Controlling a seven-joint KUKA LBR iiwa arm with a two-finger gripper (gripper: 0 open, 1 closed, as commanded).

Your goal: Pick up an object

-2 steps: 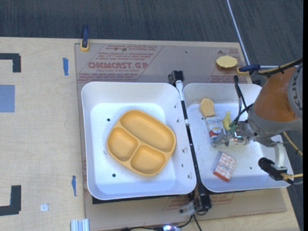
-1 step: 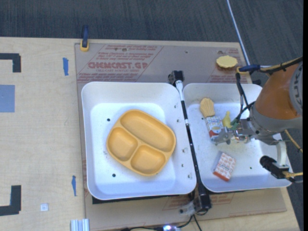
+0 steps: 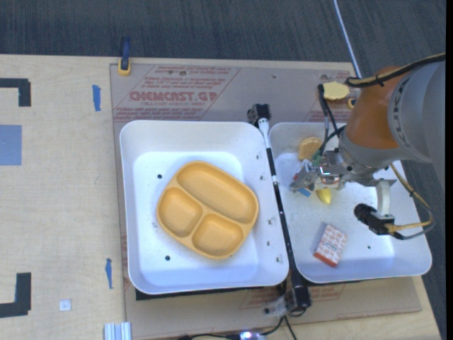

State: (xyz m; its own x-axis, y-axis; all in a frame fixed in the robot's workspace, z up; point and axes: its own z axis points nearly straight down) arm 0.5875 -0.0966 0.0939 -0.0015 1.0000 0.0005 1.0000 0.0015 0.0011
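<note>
Left bin [image 3: 134, 190]: yellow three-compartment plastic tray [image 3: 207, 210].
Right bin [image 3: 410, 261]: small orange-and-white carton [image 3: 330, 245].
Gripper [image 3: 316, 178]: low in right bin; closure cannot be told.

Both bins are white, the left bin [image 3: 141, 154] and the right bin [image 3: 403, 261]. In the left one lies a yellow-orange three-compartment tray [image 3: 207, 209], plain and unpatterned. The right bin carries a small box [image 3: 330, 245] printed in orange-red and white, a yellow piece [image 3: 324, 196], and a tan piece [image 3: 309, 147]. The arm [image 3: 403, 119] is grey with an orange band. The tabletop [image 3: 56, 211] is pale wood marked with blue tape and black corner marks; the board [image 3: 177, 87] under the bins is brown with red lettering.
</note>
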